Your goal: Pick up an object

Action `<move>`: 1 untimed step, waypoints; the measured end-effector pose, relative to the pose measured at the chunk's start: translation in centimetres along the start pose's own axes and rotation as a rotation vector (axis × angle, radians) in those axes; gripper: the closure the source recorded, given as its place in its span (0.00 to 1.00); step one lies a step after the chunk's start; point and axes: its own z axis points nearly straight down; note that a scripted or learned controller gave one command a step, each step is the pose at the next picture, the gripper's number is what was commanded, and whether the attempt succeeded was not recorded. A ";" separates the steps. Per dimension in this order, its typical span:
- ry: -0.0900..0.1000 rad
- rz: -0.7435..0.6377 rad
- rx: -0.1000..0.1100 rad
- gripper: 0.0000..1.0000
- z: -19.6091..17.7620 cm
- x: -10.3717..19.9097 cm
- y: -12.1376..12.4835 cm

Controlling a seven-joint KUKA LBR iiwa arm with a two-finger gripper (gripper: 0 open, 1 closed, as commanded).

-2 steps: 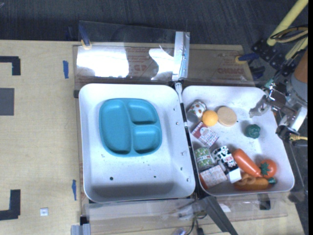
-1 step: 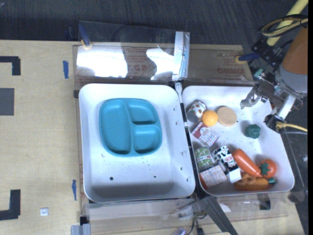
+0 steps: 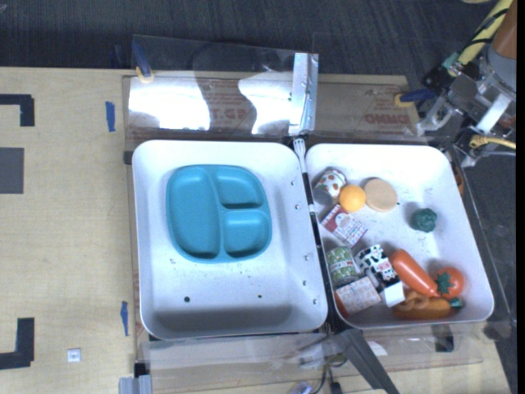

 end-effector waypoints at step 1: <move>-0.004 -0.252 0.012 0.00 12.5 3.8 -6.1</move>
